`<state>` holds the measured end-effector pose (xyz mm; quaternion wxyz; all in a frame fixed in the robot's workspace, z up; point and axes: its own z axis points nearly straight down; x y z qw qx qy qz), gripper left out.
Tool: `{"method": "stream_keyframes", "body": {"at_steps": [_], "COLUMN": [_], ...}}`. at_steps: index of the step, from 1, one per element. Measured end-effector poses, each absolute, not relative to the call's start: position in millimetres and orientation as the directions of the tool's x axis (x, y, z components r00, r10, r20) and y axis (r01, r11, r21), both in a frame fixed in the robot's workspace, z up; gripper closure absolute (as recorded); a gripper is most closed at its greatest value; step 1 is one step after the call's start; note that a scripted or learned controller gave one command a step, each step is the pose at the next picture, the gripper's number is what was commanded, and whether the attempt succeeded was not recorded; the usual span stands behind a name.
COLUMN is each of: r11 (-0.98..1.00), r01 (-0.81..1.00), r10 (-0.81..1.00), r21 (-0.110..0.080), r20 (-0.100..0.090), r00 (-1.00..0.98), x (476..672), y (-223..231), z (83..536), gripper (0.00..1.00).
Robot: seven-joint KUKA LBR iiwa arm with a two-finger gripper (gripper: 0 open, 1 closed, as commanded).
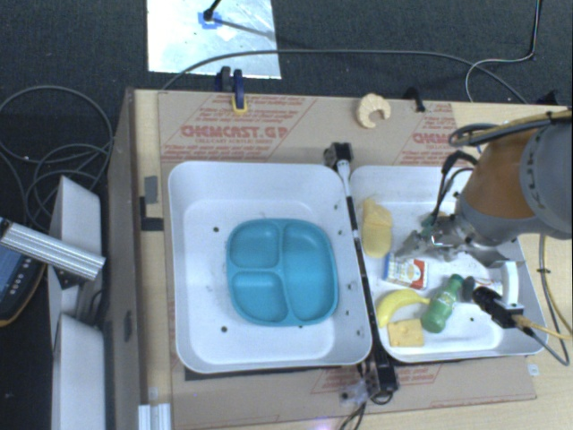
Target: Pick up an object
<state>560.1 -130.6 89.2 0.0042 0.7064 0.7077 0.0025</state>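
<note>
pincer [421, 243]: fingers unclear | green bottle [442, 302]: lying, cap toward upper right

the arm [524, 182] reaches in from the right edge, its orange band bulking above the wrist. it bends down and leftward, so the wrist sits low over the right side of the bench. the gripper [419, 243] points left and slightly down, at the end of the metal wrist, cables looping over it.
</note>
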Motion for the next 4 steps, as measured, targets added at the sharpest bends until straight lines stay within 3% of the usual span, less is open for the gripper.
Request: {"method": "stream_keyframes", "body": {"at_steps": [1, 2, 3, 4], "r11": [0.000, 0.004, 0.001, 0.004], "r01": [1.000, 1.000, 1.000, 1.000], "r10": [1.000, 1.000, 1.000, 1.000], "r21": [0.019, 0.013, 0.018, 0.012], "r20": [-0.004, -0.001, -0.003, -0.003], "r00": [0.000, -0.004, -0.001, -0.004], "x": [515.5, 571.4, 539.4, 587.7], "y": [-116, -152, -157, -155], "z": [90, 90, 90, 90], "gripper": [0.00, 0.00, 0.00, 0.00]}}
